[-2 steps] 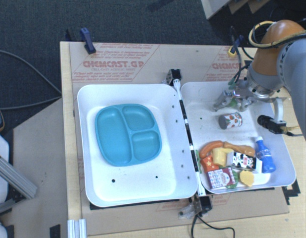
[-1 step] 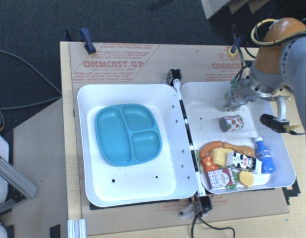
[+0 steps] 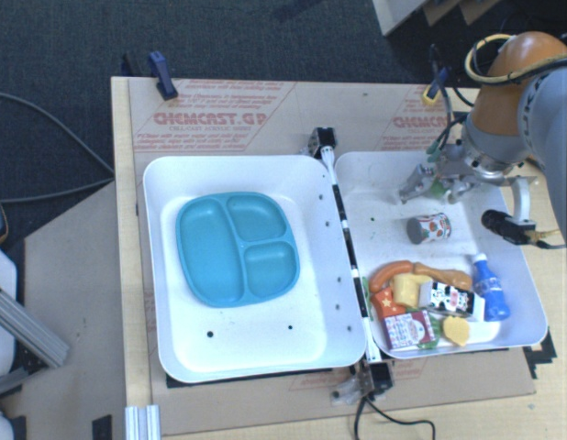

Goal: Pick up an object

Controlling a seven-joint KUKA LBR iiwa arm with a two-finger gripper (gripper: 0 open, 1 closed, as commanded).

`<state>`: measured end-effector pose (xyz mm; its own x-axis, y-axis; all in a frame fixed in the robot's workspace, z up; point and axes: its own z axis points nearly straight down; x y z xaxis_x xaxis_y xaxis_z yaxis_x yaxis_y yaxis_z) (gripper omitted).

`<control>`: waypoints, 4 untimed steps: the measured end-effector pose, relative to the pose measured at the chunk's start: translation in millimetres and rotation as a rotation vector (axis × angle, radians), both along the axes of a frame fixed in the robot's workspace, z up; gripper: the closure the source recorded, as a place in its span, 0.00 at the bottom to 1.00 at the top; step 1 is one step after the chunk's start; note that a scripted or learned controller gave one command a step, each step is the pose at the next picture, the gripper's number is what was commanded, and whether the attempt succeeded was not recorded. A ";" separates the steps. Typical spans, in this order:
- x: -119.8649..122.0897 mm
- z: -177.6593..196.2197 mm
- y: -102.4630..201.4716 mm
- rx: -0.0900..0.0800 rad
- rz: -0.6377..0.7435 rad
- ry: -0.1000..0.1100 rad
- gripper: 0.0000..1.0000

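the fingers hang spread and empty over the right bin near its far edge. the nearest thing, a small can, lies on its side just nearward of them, long axis running left-right.

My grey arm reaches in from the right edge, its orange band uppermost and the wrist bent down and to the left. My gripper hangs low at the end, pointing left, metal fingers splayed slightly apart.
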<state>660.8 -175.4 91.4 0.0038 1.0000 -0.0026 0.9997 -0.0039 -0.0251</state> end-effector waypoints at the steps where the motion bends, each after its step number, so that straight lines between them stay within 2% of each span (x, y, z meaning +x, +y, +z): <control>1: 0.0 -9.2 10.2 0.001 -0.002 -0.001 0.00; 2: -1.5 0.4 8.2 -0.003 -0.003 0.006 1.00; 3: -0.7 1.2 8.4 -0.003 -0.003 0.003 0.00; 4: 0.1 -8.0 13.0 -0.001 -0.004 0.000 0.00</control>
